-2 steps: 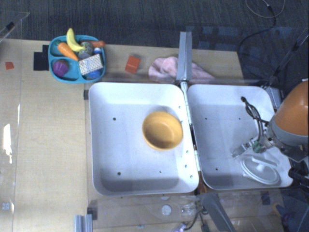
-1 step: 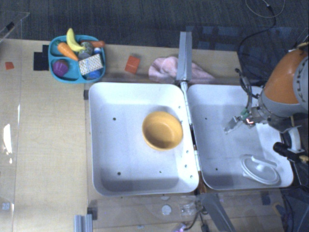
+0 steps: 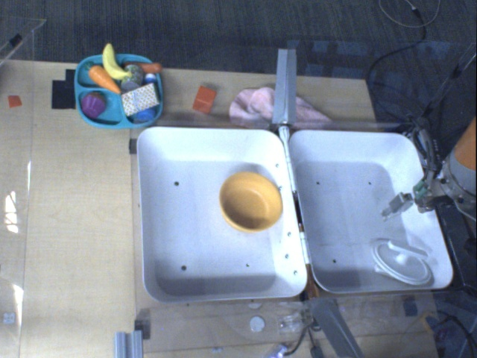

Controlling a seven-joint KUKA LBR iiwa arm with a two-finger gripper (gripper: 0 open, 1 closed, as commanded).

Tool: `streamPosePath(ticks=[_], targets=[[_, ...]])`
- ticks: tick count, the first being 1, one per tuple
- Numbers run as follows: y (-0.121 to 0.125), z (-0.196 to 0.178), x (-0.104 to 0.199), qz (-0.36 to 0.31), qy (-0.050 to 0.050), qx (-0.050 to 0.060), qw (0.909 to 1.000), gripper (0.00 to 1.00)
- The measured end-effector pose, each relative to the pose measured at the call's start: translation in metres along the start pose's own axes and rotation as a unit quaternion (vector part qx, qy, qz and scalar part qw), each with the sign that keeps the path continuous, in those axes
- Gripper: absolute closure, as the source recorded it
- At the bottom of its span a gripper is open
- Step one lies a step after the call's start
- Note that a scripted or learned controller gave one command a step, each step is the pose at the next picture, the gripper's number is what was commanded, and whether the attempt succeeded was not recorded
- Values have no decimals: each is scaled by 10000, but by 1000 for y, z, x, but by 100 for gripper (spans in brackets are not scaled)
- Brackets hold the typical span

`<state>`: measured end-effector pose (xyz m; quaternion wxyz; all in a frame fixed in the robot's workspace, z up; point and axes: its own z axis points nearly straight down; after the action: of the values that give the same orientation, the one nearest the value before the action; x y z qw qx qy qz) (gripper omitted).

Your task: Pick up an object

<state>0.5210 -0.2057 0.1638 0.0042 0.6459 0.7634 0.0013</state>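
Observation:
A yellow bowl [image 3: 251,201] sits upright in the left bin [image 3: 171,259], close to its right wall. In the right bin [image 3: 335,274] a pale, see-through round dish or lid [image 3: 403,262] lies in the near right corner. My gripper [image 3: 397,205] hangs over the right side of the right bin, just above and behind that pale dish, and apart from it. Nothing shows in the gripper. The arm's orange band [image 3: 466,157] is at the frame's right edge.
A blue divided tray [image 3: 118,90] with toy food stands on the bench at the back left. An orange block [image 3: 204,98] and a pink cloth [image 3: 257,107] lie behind the bins. A grey post [image 3: 285,84] rises between the bins.

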Motion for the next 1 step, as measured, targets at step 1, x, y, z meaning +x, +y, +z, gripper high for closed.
streamPosePath(ticks=[1], targets=[[-28, 73, 12, -86, 8, -11, 10000, 0]])
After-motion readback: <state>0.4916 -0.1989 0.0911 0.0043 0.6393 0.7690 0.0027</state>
